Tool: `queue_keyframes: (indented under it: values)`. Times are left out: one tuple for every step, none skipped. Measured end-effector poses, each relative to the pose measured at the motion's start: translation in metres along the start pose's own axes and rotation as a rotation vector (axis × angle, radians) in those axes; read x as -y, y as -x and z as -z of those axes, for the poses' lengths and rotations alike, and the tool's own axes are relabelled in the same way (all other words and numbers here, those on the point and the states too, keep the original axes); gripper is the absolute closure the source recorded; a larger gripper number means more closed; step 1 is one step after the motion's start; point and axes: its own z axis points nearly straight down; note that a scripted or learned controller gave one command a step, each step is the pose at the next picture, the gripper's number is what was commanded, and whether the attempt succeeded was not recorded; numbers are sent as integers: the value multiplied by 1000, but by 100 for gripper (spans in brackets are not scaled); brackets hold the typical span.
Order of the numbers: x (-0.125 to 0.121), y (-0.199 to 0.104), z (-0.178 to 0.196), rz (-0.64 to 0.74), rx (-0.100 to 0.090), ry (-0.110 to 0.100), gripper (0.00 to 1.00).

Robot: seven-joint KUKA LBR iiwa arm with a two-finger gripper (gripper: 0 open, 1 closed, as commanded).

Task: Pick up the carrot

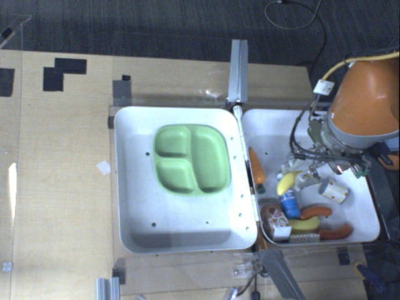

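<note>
Carrot lodged against right bin's left wall; tool hung right of it, finger state indiscernible.

Both white bins look like smooth, slightly glossy plastic. The green divided plate is matt plastic. The bench top shows pale wood grain. The post between the bins is brushed metal. The carrot looks like shiny orange plastic.
</note>
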Motion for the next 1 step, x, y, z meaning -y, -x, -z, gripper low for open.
queue_keyframes:
  values:
    - [55,19,58,339,4,-3,100]
